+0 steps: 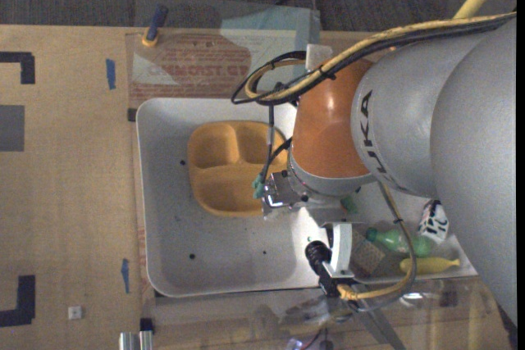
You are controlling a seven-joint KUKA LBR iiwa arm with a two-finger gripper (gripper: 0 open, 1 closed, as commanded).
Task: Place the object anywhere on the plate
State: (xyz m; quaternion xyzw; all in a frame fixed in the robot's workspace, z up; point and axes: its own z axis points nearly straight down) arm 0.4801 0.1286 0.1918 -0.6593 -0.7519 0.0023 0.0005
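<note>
The yellow divided plate (225, 166) lies in the left white bin (164, 201), toward that bin's far side. The arm (426, 119) reaches over the bins, its orange band (328, 127) above the plate's right edge. The tool (275, 191) sits at the plate's right rim; its opening cannot be told. A green bottle (402, 242) and a yellow banana (431, 264) lie in the right bin (467, 266), near the table's (66, 176) near edge.

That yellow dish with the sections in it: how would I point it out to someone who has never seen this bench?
Start at the big white bin left of the grey and orange arm. In its upper middle lies the yellow plate, its right edge under the arm. It is the only yellow thing in that bin, moulded into compartments; the banana lies among clutter lower right.
</note>
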